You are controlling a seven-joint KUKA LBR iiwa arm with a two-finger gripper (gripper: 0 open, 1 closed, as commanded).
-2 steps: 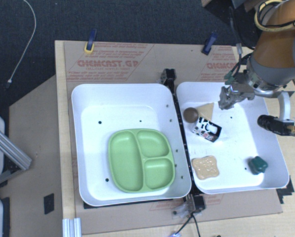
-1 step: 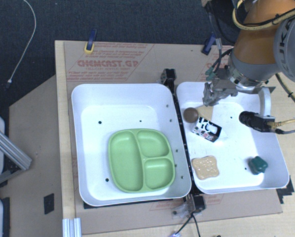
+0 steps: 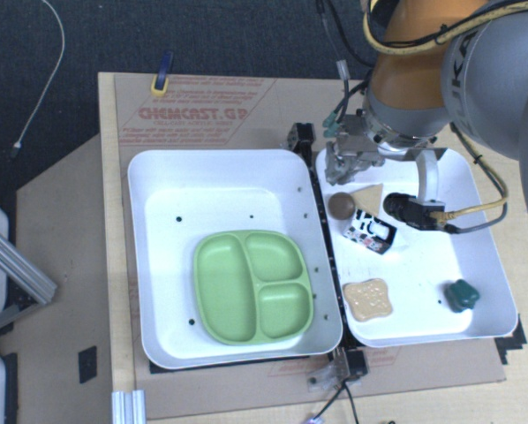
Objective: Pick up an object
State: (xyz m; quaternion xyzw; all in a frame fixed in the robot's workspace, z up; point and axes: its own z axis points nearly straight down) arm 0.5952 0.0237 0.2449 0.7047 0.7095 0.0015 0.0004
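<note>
Camera view: left bin [image 3: 149,237] holding green tray [image 3: 252,285]. Right bin [image 3: 485,237] holding brown ball [image 3: 341,205], black-white packet [image 3: 369,230] lying diagonal just right of ball, tan sponge [image 3: 368,299], teal block [image 3: 463,295]. Gripper [image 3: 343,168] above ball; grip state unclear.

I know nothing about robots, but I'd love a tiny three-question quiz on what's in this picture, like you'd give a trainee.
1. True or false: the green divided plate lies in the right bin.
2. Which item lies nearest the claw?
A. the dark green object
B. the small brown round object
C. the beige toast-like piece
3. Fill in: the black and white object lies in the ____ bin.

Key
1. False; it lies in the left bin.
2. B; it sits just below the claw, near the wall between the bins.
3. Right.
</note>
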